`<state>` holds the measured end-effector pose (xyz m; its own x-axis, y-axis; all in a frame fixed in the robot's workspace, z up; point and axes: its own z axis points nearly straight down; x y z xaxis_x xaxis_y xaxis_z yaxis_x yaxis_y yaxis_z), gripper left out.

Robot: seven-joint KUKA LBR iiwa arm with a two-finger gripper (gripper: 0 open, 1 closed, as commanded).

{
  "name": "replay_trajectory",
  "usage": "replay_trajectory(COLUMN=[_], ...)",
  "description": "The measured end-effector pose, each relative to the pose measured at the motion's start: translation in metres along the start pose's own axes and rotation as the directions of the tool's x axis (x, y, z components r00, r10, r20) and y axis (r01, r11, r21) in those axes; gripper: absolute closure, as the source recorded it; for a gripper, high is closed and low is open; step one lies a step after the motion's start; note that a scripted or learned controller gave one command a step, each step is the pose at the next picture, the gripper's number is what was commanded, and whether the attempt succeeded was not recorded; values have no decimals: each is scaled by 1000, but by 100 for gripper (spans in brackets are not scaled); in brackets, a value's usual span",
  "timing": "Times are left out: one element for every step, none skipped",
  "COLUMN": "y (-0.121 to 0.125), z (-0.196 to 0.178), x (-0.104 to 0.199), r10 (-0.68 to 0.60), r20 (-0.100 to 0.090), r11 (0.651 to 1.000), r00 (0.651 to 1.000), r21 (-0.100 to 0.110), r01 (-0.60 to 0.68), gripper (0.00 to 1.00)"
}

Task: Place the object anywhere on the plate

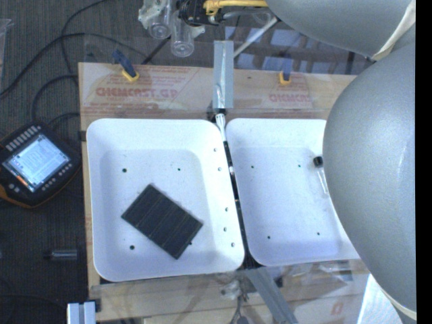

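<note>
Faded red print on board [162, 92] behind bins, not legible; pendant screen [35, 159] text too small.

Brown bench [182, 93], two shallow white bins side by side on it, left bin [101, 181], right bin [283, 241]

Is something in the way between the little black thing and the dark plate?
Only the bin walls. The small black object lies in the right bin, the dark plate in the left bin, so their raised rims meet between them. Nothing else visible lies on that path.
</note>
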<state>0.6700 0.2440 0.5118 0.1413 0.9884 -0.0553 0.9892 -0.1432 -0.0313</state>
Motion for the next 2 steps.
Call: replay_trajectory(y=[0, 0], z=[-8, -15], x=[1, 2], r10=[0, -1], r20=[3, 6], r11=[1000, 1000], r00=[1000, 1000], r21=[0, 0], r01=[0, 1], gripper=[100, 100])
